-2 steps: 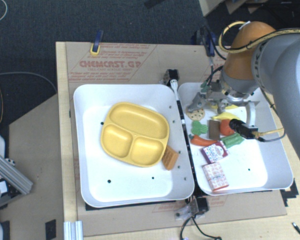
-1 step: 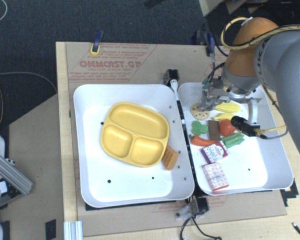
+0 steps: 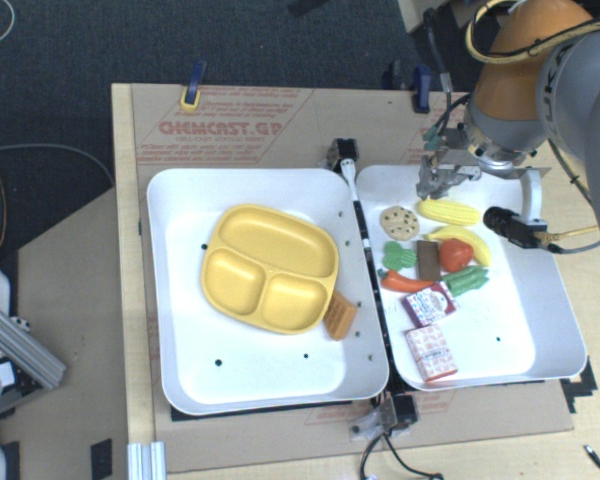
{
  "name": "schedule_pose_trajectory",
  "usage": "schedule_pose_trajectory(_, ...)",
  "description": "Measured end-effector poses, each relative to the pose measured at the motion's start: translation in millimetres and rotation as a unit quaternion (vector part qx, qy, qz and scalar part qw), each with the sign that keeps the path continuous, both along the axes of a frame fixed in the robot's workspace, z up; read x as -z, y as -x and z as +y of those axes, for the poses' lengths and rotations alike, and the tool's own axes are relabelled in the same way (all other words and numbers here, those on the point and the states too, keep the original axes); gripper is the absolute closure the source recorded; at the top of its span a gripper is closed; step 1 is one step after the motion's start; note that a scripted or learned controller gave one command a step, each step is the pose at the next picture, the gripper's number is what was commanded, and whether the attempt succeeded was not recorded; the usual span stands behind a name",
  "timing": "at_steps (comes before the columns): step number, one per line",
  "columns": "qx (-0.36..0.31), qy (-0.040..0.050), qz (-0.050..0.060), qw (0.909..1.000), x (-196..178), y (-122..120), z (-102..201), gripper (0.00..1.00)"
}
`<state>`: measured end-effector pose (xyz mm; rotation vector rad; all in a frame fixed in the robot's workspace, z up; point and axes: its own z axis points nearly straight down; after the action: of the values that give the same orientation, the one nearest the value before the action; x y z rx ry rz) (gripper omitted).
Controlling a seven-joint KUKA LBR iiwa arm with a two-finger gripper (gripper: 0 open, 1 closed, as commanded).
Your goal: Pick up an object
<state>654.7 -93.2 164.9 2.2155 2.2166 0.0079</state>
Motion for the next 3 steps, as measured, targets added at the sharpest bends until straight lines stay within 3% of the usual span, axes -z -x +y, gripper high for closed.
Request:
schedule_pose_trajectory(1, 0.0, -0.0002, 0.0, 1.0, -55, -2, 0, 1.0)
schedule_pose_trajectory(2, -0.001, -0.0016, 0.004, 1.0, -69, 36, 33, 1.0)
schedule_pose_trajectory(3, -0.001, -0.0017, 0.006, 1.0, -68, 45, 52, 1.0)
